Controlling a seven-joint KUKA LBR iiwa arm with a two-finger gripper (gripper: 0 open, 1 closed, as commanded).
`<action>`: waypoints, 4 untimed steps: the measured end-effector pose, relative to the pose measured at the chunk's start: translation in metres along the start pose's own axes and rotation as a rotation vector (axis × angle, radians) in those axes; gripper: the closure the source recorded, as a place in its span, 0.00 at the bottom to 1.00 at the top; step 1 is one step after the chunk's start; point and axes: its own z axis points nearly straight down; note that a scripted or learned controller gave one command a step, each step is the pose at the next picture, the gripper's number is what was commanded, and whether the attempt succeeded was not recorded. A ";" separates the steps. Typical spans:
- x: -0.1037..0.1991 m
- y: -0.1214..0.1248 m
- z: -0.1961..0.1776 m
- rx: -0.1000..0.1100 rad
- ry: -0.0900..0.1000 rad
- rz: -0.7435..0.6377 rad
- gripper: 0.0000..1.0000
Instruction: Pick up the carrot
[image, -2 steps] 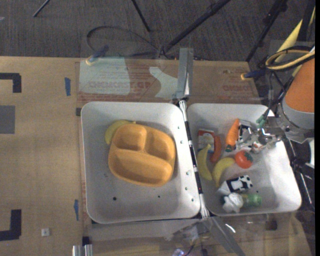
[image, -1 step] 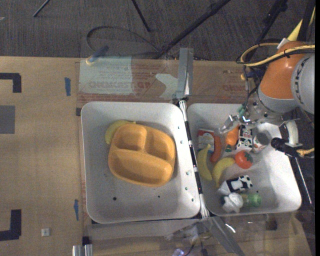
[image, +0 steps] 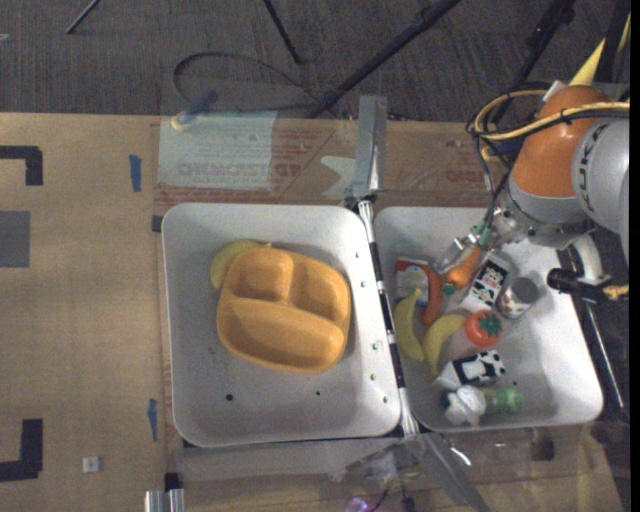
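**Gripper down at the carrot's top end**

From the camera above the bench, the carrot (image: 446, 285) lies slanted in the right bin (image: 560, 385), just right of the red-and-white packet (image: 411, 277) and above the two bananas (image: 425, 332). The gripper (image: 478, 240) sits at the carrot's upper end, by the milk carton (image: 488, 282); how it is set I cannot tell. This looks like the grasp step. Next it needs a firm close on the carrot, then a straight lift clear of the clutter.
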 end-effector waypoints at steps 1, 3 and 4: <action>-0.047 -0.038 -0.066 -0.001 -0.002 -0.228 0.00; 0.002 -0.014 -0.001 0.000 0.003 -0.623 0.00; 0.006 -0.009 -0.012 -0.011 0.005 -0.624 1.00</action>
